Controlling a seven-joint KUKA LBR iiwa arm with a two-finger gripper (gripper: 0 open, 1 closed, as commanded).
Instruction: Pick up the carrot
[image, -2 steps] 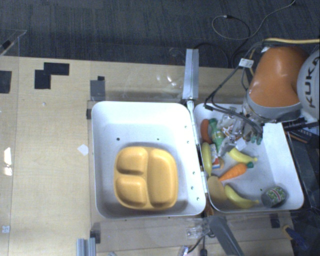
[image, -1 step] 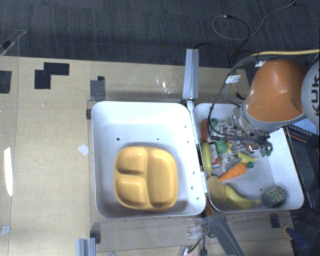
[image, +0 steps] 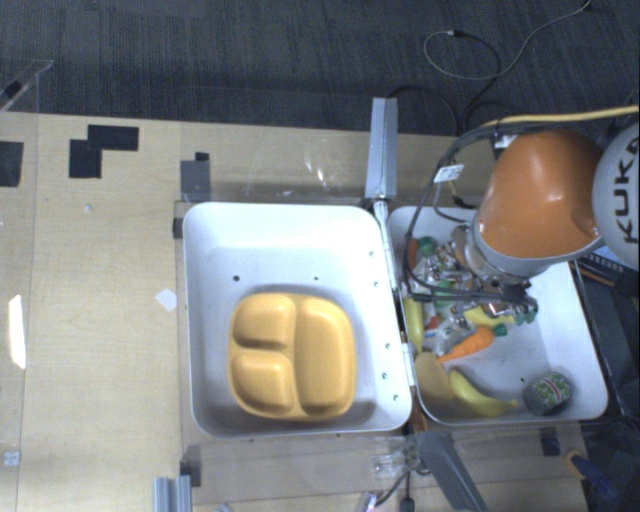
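- The carrot (image: 468, 345) lies in the right bin (image: 585, 395), just below the hand (image: 478, 300), not yet lifted as far as I can judge.
- The hand hangs low over the clutter in that bin; I cannot tell how far open it is, nor whether it has hold of anything.
- Left to do, by my reading: close on the carrot and raise it clear.
- Count: two white bins on the desk (image: 90, 300); one yellow tray (image: 293, 354) in the left bin (image: 210, 300); one carrot; one banana (image: 476, 395); one dark round object (image: 547, 391); other small items under the hand, too tangled to count.
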